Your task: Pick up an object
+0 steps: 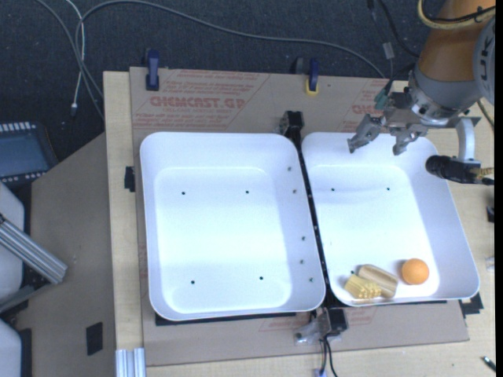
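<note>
Orange ball point(415, 271) and yellow corn piece point(371, 282) in right bin point(440, 203).

Arm point(464, 30): grey casing with a broad orange band.
Gripper point(379, 144): two grey metal fingers, parted.
Cable: yellow loop above the band.

The light is bright and even, coming from above. The two white bins point(228, 163) shine so much that their floors look washed out. Shadows are soft and faint. The picture is a little grainy, and the arm point(456, 45) looks slightly blurry.
</note>
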Action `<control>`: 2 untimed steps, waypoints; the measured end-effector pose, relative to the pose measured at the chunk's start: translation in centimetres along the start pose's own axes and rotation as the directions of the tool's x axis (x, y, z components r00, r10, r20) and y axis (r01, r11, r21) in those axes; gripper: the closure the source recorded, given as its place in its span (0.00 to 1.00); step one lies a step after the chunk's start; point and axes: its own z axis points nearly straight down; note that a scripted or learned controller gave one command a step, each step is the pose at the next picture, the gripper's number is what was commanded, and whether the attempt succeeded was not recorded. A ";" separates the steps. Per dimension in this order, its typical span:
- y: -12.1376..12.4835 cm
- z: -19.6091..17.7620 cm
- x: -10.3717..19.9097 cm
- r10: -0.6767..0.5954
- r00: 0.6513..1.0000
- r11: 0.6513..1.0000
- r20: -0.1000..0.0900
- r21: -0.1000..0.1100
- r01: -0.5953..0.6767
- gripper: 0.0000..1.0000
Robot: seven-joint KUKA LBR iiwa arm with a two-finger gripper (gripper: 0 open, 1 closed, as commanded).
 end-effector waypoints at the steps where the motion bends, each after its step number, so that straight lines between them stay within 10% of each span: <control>1: -5.9 1.1 10.7 -0.008 1.000 1.000 -0.003 0.001 0.008 0.00; 2: -15.3 2.7 8.7 0.002 1.000 1.000 0.000 0.002 -0.002 0.00</control>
